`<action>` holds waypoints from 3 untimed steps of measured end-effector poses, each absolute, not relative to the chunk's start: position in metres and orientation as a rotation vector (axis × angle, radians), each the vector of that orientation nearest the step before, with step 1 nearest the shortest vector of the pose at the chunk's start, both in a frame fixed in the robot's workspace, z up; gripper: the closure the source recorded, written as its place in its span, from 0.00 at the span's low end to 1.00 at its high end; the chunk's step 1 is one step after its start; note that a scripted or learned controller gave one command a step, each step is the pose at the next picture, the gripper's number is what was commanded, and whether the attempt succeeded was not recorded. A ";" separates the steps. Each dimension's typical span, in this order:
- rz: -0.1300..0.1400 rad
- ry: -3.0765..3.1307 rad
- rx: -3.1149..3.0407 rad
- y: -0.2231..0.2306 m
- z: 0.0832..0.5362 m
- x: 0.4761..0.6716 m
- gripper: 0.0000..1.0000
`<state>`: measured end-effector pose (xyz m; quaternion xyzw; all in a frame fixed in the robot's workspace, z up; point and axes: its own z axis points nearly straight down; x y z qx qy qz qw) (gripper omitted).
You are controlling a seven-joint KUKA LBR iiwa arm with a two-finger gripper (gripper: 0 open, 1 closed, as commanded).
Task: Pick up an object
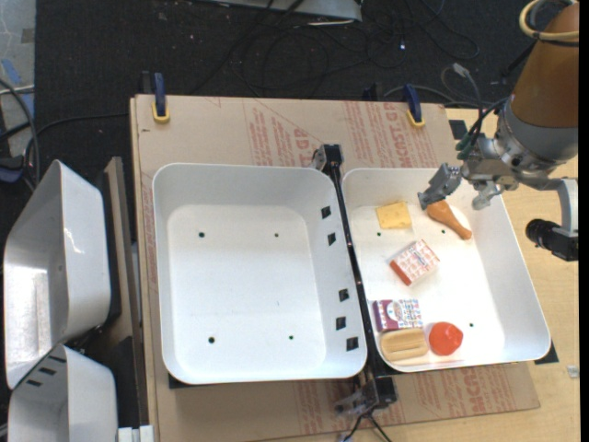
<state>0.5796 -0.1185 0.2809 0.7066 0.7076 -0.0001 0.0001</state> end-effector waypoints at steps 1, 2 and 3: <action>-0.008 2.227 2.224 -0.127 0.170 0.620 0.00; 0.004 2.208 2.212 -0.112 0.094 0.586 0.00; 0.012 2.212 2.215 -0.147 0.098 0.614 0.00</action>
